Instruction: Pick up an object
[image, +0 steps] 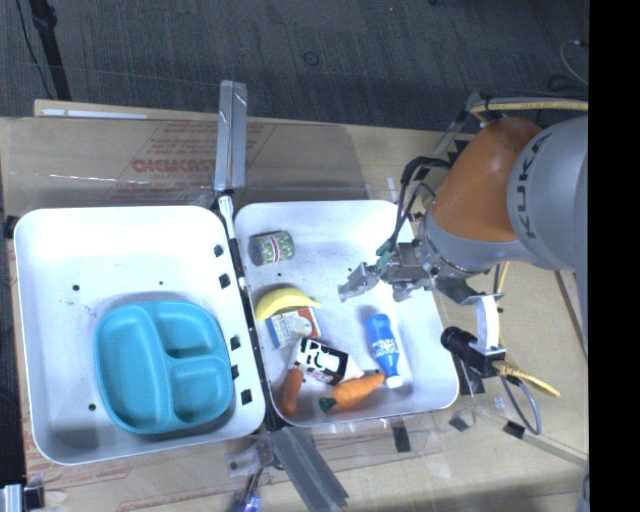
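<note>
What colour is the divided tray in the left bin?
Light blue tray, clear in the camera view.

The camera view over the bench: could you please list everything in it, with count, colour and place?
Bins: 2, white, side by side on the bench.
Divided plate: 1, turquoise, left bin.
Can: 1, green, right bin, far left corner.
Banana: 1, yellow, right bin, left side.
Carton: 1, white and orange, under the banana.
Black-and-white box: 1, near side.
Carrots: 2, orange, near wall.
Bottle: 1, blue, white cap, right of centre.
Arm: 1, grey and orange, from right.
End effector: 1, grey, above the bottle.
</note>
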